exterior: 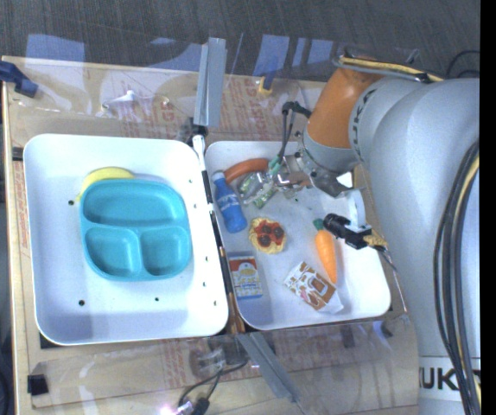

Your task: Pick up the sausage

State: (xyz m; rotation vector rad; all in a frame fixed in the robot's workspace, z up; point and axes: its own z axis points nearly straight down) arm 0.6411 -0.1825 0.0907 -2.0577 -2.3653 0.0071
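The sausage [244, 169], reddish-brown and curved, lies at the back left of the right bin [365, 305]. My gripper [270, 182] reaches in from the right and sits just to the right of the sausage's end, low over the bin floor. Its metal fingers point left toward the sausage. The sausage appears to lie beside the fingers rather than between them.
Also in the right bin are a blue bottle [228, 202], a small pizza-like toy [267, 235], a carrot [327, 256], a red-and-white carton [245, 277] and a wrapped snack [311, 286]. The left bin [49, 309] holds a blue divided tray [136, 229] over a yellow item [108, 175].
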